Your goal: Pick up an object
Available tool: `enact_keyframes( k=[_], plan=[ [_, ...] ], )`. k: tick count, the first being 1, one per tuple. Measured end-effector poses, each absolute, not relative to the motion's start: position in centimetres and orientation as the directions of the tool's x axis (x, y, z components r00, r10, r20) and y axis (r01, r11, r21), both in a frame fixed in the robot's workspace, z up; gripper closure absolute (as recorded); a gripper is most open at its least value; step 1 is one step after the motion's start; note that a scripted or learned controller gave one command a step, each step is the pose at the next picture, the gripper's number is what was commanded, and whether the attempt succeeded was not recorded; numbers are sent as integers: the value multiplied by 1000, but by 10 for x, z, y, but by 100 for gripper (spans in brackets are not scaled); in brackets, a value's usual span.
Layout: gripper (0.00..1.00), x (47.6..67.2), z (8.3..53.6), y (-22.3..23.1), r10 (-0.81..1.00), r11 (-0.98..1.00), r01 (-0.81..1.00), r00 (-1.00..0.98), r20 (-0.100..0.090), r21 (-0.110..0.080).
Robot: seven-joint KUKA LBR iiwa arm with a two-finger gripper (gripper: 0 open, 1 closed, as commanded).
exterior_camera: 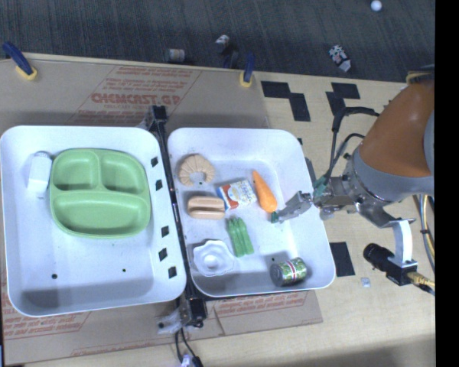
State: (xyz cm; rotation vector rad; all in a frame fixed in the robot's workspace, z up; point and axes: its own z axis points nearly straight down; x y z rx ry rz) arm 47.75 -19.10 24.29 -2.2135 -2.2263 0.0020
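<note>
The right bin holds several items. An orange carrot lies beside a red-and-white snack packet. A hot dog sits to their left, under a round tan pastry. Green beans, a white cup-like piece and a green can lie toward the front. My gripper hangs low over the bin's right side, just right of the carrot and above the can. Nothing is visibly held in it.
The left bin carries a green divided plate and a small white object at its left wall. A black divider joins the bins. The arm's orange band looms over the bench at the right.
</note>
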Motion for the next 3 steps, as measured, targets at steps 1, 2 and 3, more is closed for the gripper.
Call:
enact_keyframes(
  k=[1, 2, 3],
  plan=[
    [0, 475, 112, -201, 1000, 7, 1000, -7, 2, -6],
    [0, 476, 91, -126, 1000, 9, 1000, -9, 2, -3],
    [100, 477, 102, -127, 1000, 13, 1000, -13, 0, -4]
  ],
)
